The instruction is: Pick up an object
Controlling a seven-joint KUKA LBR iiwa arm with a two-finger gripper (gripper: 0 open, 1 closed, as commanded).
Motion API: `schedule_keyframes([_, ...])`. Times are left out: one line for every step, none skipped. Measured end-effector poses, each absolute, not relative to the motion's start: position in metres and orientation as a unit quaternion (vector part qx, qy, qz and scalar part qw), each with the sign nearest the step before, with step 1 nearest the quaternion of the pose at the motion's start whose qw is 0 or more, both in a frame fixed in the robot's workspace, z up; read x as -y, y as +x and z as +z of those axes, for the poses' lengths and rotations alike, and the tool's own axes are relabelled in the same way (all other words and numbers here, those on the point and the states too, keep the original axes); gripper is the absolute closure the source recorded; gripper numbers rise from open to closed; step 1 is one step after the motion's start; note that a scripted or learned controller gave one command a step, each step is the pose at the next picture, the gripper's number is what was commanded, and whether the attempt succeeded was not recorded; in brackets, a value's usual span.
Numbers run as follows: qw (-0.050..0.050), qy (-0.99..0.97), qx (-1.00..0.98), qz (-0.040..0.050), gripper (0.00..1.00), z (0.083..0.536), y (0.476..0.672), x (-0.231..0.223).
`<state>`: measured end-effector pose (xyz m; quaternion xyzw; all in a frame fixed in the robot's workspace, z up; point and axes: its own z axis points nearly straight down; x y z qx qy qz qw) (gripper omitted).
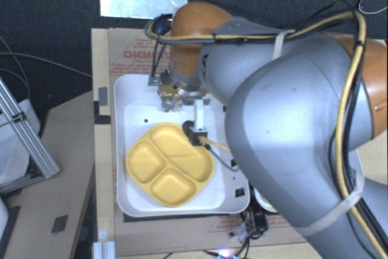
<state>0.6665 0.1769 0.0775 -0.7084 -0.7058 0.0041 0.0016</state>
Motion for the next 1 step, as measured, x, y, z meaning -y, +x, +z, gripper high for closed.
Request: schedule_keyframes([-0.003, -0.709, 0.705, 0.0023, 1.0, 0.0846, 0.558, -0.1427])
